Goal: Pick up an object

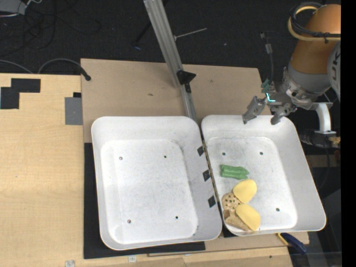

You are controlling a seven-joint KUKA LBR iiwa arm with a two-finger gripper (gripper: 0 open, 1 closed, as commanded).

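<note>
Above far edge of right bin (300, 166), gripper (262, 114) is being held raised, fingers spread apart, nothing gripped between them. Objects are being kept well apart from it, clustered in near left corner of that bin: green piece (233, 172) lying flat, two yellow pieces (245, 191) (248, 216) just beside it, tan perforated piece (230, 201) touching them. Left bin (105, 149) is being shown alongside, touching right bin.
</note>
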